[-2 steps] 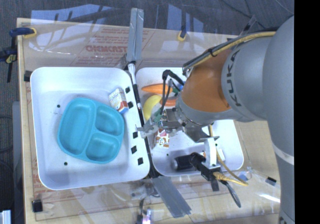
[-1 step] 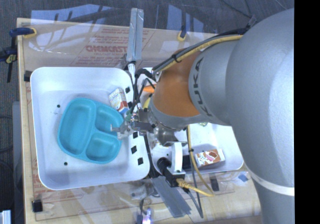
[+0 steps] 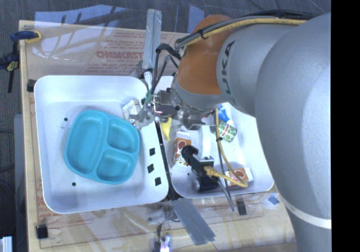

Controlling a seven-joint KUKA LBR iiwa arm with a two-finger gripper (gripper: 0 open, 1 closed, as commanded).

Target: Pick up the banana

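Banana [image 3: 165,127] is in the right bin [image 3: 260,158], tucked up against its left wall right by the divider. All I get is a yellow sliver, since the wrist [image 3: 198,79] hangs over the rest. That spot makes it awkward, I reckon: the wall blocks one side, so there isn't much room to come down around it.

The gripper [image 3: 147,107] sits low over the divider, a bit up and left of the banana, more over the left bin's [image 3: 45,133] corner than over the fruit. I can't tell from this angle whether it's open or closed (too much hardware bunched up there), and I see nothing held in it. My guess is it's lining up for the grab, and it needs to shift toward the right bin first.

Other stuff: a blue plate [image 3: 104,147] lies flat in the left bin, well clear. In the right bin a brown packet [image 3: 180,151] lies just below the banana, and a red-green wrapper [image 3: 227,130] lies further right. The packet is close enough to get nudged.
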